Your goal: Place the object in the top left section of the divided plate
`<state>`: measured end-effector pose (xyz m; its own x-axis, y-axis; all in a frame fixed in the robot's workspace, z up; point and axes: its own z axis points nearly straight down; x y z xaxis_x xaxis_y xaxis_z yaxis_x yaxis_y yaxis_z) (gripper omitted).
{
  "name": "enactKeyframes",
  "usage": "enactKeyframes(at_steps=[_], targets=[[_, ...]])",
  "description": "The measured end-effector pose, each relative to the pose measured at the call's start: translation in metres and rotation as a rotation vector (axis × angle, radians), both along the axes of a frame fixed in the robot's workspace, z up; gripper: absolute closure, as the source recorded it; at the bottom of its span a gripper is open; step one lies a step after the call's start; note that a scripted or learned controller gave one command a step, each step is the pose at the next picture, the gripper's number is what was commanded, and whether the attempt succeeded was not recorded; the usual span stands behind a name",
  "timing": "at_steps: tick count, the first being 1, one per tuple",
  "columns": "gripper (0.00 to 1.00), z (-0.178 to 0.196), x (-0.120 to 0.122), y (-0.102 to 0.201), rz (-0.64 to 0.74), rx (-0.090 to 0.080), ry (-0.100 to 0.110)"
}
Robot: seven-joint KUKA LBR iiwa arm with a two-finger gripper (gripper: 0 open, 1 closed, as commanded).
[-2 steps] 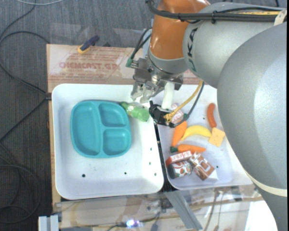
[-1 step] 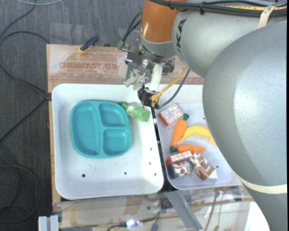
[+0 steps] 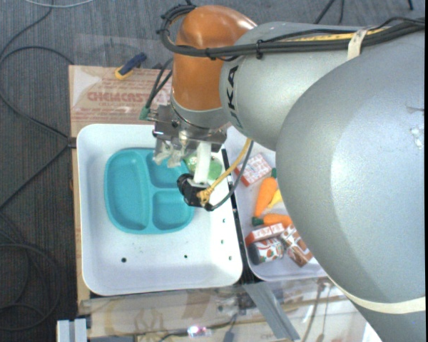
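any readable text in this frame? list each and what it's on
Red lettering on the cardboard sheet behind the left bin: blurred, not readable.
Black letters on the arm's grey shell, beside the orange band: partly hidden, not readable.
Print on the red-and-white packets in the right bin: too small.

Two shallow white bins sit side by side: the left bin (image 3: 139, 269) and, touching its right wall, the right bin (image 3: 260, 268). In the right bin lie an orange carrot (image 3: 266, 194), a small red-and-white carton (image 3: 256, 168) near the far end, and a cluster of red-and-brown packets (image 3: 279, 244) at the near end. A cardboard sheet with red lettering (image 3: 107, 98) lies beyond the left bin, with a blue-and-yellow tool (image 3: 130, 65) resting on its far edge. Dark cables (image 3: 18, 105) trail over grey carpet (image 3: 28, 41).
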<state>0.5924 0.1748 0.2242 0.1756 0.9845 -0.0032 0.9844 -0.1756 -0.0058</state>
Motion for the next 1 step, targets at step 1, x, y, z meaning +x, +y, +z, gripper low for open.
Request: enactKeyframes(at_steps=[1], targets=[[0.00,0.0001,0.0001,-0.0001,0.000,0.001,0.000]])
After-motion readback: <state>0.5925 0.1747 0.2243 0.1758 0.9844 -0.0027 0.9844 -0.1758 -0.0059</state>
